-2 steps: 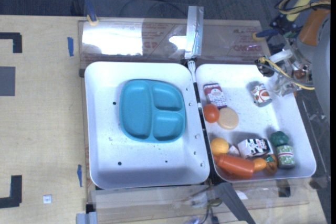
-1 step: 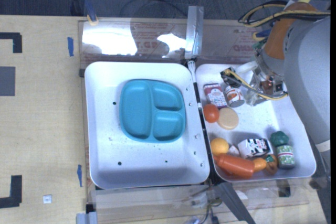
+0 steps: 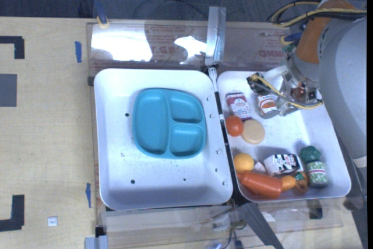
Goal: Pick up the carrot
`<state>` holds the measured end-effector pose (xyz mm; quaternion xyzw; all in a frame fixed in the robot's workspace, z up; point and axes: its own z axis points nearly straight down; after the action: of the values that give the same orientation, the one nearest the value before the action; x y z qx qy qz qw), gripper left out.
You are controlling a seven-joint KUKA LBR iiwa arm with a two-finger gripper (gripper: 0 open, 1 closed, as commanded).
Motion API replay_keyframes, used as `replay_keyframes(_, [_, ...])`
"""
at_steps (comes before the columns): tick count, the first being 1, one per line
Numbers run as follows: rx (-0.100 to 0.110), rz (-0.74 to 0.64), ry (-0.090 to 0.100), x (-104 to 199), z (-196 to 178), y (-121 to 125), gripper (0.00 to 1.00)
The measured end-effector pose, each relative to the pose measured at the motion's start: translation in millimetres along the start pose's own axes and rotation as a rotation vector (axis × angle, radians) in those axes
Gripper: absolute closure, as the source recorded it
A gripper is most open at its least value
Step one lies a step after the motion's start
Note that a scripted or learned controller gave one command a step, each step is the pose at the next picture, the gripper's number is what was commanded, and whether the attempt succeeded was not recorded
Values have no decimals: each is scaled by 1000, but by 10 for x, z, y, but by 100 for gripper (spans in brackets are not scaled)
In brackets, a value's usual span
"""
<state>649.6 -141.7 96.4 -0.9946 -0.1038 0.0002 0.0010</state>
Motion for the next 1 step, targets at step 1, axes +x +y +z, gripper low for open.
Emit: replay_keyframes(1, [1,7,-2,-92,111,127,100])
